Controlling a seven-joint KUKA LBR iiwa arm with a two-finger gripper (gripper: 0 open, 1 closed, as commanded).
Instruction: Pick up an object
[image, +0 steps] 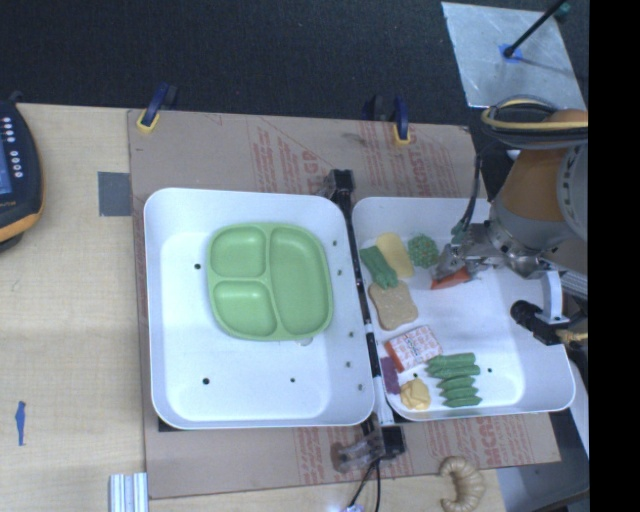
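My gripper (466, 258) hangs over the back right part of the right bin (520, 385). A small orange-red piece (448, 280) lies right at its tip, touching or nearly so; a hold on it is not discernible. Close by on the left are a green knobbly piece (423, 248), a yellow piece (397, 252), a dark green strip (378, 266) and a tan slice (392, 304). Nearer the front lie a red-and-white packet (413, 346), green pea pods (455, 379), a purple item (389, 373) and a yellow lump (415, 394).
The left bin (180, 380) holds a light green divided plate (270, 280). A black part of the arm (538, 325) juts over the right bin's right side. A control pendant (15, 170) lies at the far left. A brown curled object (462, 482) sits on the bench in front.
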